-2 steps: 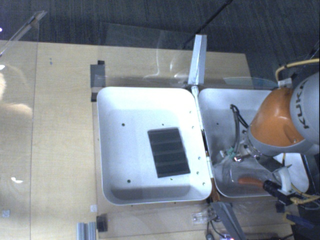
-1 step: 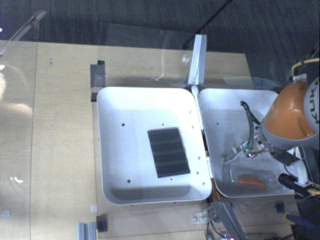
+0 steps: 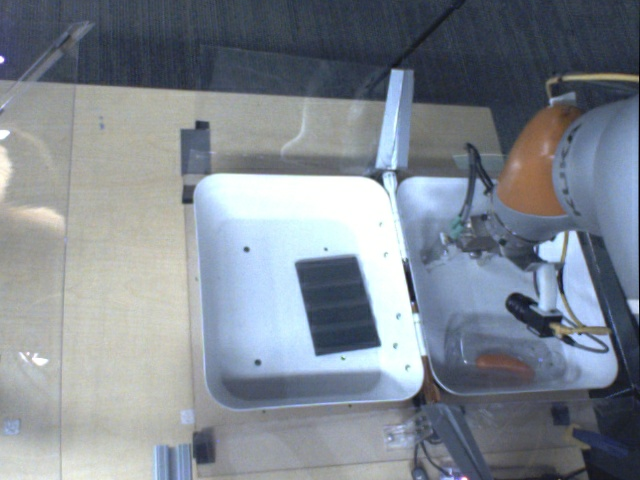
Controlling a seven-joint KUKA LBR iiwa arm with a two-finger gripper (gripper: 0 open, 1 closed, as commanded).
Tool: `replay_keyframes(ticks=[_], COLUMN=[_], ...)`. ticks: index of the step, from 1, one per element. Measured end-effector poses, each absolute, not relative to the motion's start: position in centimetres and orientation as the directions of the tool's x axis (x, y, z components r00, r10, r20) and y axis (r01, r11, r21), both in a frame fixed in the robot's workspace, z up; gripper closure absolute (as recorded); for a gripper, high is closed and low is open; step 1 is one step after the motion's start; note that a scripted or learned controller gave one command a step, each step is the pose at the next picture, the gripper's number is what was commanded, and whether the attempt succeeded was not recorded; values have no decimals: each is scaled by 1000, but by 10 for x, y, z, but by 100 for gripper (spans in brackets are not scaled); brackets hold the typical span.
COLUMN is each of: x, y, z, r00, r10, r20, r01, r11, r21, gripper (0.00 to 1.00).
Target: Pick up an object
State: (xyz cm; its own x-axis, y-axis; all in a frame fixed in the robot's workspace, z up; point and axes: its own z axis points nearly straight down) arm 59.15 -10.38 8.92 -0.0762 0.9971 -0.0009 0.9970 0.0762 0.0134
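Observation:
A dark ribbed rectangular pad (image 3: 338, 304) lies flat in the middle of the left bin (image 3: 240, 218). In the right bin (image 3: 435, 208), near its front edge, a clear plastic container (image 3: 500, 353) lies on its side with an orange item (image 3: 503, 364) inside it. The grey arm with its orange band (image 3: 535, 173) hangs over the right bin. My gripper (image 3: 470, 243) sits low over the middle of that bin, behind the clear container and apart from it. Much of the gripper is hidden under the wrist.
A black connector with cables (image 3: 535, 315) hangs from the arm just above the clear container. A metal divider post (image 3: 395, 123) rises behind the seam between the bins. Clamps and brackets (image 3: 195, 153) sit on the wooden bench around the bins.

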Motion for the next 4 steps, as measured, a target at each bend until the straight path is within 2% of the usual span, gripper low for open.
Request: replay_keyframes(ticks=[1,2,3,4], x=[667,607,490,514], y=[-108,-117,-157,-94], z=[88,89,90,91], r00=[-354,-341,-237,-296], r10=[935,940,972,955], r20=[4,-4,-6,-6], r01=[935,940,971,955], r11=[354,341,237,296], r21=[-10,8,10,17], gripper=[0,0,0,0])
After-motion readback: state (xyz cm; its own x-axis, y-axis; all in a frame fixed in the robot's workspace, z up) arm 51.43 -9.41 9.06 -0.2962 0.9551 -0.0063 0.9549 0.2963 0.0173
